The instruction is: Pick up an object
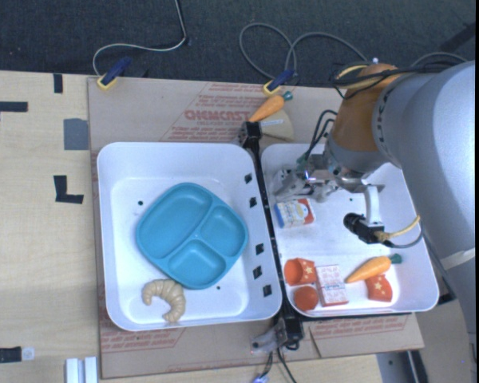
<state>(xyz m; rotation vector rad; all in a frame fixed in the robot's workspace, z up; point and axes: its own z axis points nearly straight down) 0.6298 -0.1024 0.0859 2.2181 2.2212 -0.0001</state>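
Directly below the end effector (297, 183), finger state unclear, a small white-and-red carton (294, 213).

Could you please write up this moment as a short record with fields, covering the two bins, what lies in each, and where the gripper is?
left bin: blue divided plate in the middle; croissant at the near edge
right bin: small white and red packet, carrot, red pieces and a small box along the near edge
gripper: low over the right bin's far left part, just above the packet
grip: nothing seen between the fingers
outside the bins: another carrot on the board beyond them
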